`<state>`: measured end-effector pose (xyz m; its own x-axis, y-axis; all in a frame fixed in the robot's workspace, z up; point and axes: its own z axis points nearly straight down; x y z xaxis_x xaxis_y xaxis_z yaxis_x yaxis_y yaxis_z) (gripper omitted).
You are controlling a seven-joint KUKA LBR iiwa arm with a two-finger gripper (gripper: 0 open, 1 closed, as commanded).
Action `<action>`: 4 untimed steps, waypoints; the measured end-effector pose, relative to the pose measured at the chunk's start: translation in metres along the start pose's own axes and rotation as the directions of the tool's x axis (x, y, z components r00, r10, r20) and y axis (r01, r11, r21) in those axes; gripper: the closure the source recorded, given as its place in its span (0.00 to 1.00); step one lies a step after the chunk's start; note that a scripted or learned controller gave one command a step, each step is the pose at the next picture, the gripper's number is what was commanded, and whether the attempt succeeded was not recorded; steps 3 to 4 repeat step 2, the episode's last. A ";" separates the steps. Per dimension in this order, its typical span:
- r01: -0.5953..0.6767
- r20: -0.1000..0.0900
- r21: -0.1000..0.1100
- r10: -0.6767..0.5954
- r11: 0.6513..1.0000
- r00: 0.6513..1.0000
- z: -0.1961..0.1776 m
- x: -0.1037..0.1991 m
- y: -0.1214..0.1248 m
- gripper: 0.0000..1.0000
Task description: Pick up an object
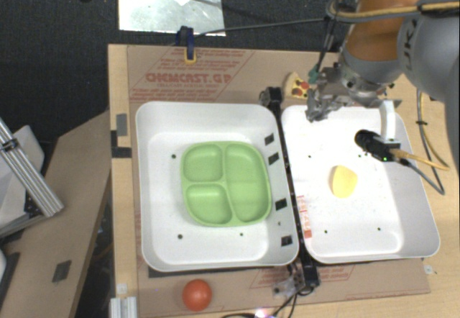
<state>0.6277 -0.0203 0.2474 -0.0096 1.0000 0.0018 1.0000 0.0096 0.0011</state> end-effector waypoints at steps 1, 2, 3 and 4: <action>-0.002 0.001 -0.001 0.002 1.000 1.000 0.005 0.043 0.005 1.00; -0.001 0.000 0.001 0.001 1.000 1.000 0.015 0.098 -0.005 1.00; -0.001 0.000 0.001 0.001 1.000 1.000 0.015 0.098 -0.005 1.00; -0.001 0.000 0.001 0.001 1.000 1.000 0.015 0.098 -0.005 1.00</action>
